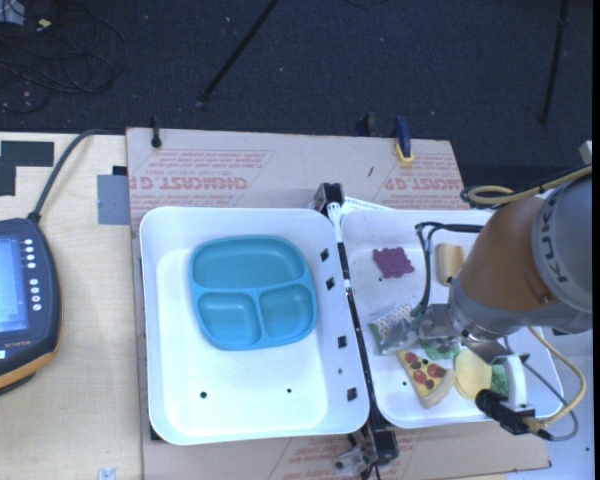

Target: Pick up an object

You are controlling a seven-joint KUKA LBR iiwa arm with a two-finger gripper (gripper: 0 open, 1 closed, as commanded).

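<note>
- Camera view: two white bins are seen side by side on a cardboard sheet, so that things can be taken from one bin and the other is left as a place to receive them.
- In the left bin (pixel 170 388) a blue divided plate (pixel 252 290) is laid flat near the far side; nothing is seen in its three compartments.
- In the right bin (pixel 400 230) the small things are gathered: a purple piece (pixel 393 261) lies alone near the far wall, a toy pizza slice (pixel 425 375) lies near the front wall, and a yellow piece (pixel 472 374) is placed just beside the slice.
- A grey patterned thing (pixel 390 323) is seen between the purple piece and the slice, partly under the arm.
- The arm (pixel 525 263) is lowered over the right bin, because the pickable things are there, and much of the bin's right half is covered by it.
- The claw (pixel 442 330) is judged to be near the grey thing and the slice, but whether it is wide, narrow or holding something cannot be told, since the wrist is in front of it.
- A control tablet (pixel 10 293) is left on the bench well apart from the bins, out of the arm's way.
</note>
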